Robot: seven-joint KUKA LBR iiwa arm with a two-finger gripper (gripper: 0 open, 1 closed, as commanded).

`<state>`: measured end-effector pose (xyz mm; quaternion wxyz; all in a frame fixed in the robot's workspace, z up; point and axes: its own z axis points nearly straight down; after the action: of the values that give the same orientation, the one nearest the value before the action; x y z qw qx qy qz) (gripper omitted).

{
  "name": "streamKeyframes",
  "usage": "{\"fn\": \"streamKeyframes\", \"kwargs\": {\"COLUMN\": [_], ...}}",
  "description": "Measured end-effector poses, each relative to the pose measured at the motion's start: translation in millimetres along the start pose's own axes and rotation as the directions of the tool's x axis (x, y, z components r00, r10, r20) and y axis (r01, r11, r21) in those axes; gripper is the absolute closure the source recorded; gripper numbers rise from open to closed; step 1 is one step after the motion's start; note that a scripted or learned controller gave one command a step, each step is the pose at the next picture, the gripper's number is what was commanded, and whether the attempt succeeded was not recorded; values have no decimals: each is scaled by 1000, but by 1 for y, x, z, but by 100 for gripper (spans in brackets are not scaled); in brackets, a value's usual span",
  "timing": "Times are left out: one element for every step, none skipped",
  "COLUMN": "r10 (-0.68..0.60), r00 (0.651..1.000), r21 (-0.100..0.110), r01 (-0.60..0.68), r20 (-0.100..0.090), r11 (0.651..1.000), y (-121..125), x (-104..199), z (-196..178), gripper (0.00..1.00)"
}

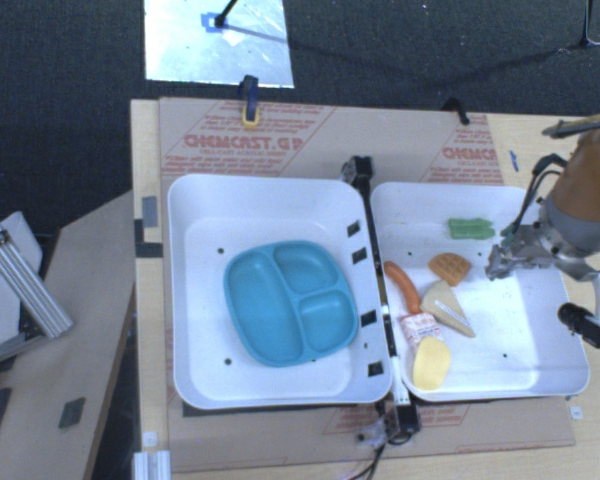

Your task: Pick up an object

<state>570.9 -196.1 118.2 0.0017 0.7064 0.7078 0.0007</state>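
Hovering gripper (500, 264) beside bread slice (449, 267)

We've got two white bins, the left bin (195, 218) with a turquoise-blue divided plate (290, 301) in it. The right bin (540, 348) has a green piece (471, 229), a golden-brown one (450, 267), an orange-red sausage (402, 286), a cream wedge (448, 309), a pale yellow piece (431, 363) and a white-and-red packet (417, 327). The tan board (310, 138) underneath carries red lettering, and the arm (585, 183) looks grey with orange.
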Motion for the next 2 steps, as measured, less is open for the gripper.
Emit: {"fn": "streamKeyframes", "kwargs": {"r10": [-3, -3], "r00": [1000, 1000], "r21": [-5, -3], "r01": [3, 3], "r20": [1, 1], "r11": [1000, 1000], "y": [11, 12], "x": [1, 0], "z": [-61, -104], "gripper": [100, 100]}}
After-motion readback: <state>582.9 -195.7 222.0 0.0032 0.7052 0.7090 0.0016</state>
